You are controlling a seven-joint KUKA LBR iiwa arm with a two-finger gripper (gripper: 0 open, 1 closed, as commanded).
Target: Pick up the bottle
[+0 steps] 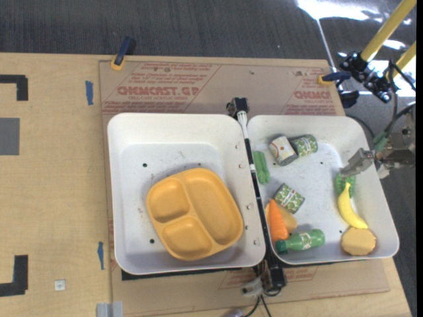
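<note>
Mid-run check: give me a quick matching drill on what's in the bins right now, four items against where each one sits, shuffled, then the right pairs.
Items:
1. yellow divided plate
2. banana
3. green bottle
4. carrot

Places:
A. right bin, near front edge, lying on its side
B. left bin, front half
C. right bin, by the right wall
D. right bin, beside the divider between bins

Pairs: 1-B, 2-C, 3-A, 4-D
</note>
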